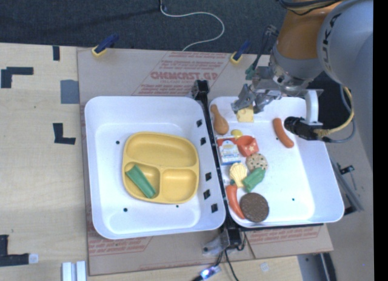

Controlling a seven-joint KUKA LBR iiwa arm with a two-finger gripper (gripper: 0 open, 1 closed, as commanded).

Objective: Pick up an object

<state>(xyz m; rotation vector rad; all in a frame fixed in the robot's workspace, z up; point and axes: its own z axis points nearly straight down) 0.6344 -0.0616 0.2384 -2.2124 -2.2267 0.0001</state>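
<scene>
One pale cheese chunk sits directly under my end effector; I can't tell its grip state.

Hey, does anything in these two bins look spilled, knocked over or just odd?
Nothing looks spilled or broken. The toy food lies loosely piled against the right bin's left wall, and a green piece sits in the yellow plate.

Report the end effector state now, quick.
End effector: above the pale yellow piece at the right bin's back; open or shut cannot be told.
</scene>
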